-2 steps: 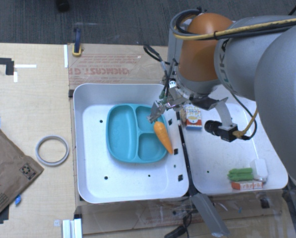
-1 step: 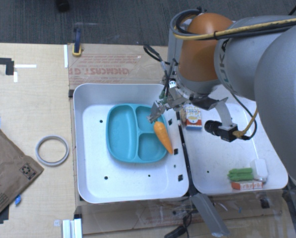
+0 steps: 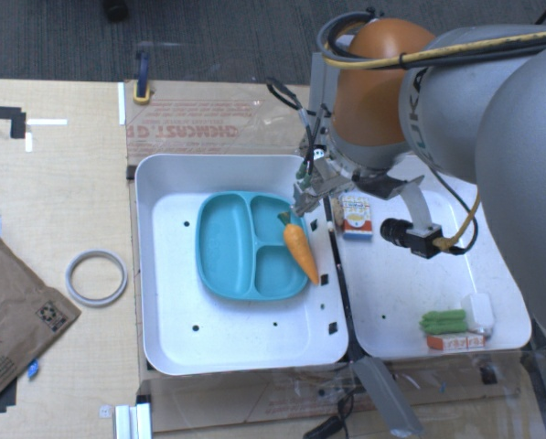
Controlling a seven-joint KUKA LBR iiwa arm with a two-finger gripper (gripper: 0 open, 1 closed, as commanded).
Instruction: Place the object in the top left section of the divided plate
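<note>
My pincer (image 3: 305, 193) hangs just over the leafy end of the carrot (image 3: 300, 250); I cannot tell its state; the carrot lies on the right rim of the divided plate (image 3: 227, 245), so placing seems unfinished.

Carrot (image 3: 300, 251) on divided plate's (image 3: 225, 245) right rim

Camera view, single, fixed: we look down at a slant from above the bench (image 3: 53, 181), at middling range, taking in both white bins (image 3: 163, 337) side by side; the arm (image 3: 492, 99) enters from our right.
</note>
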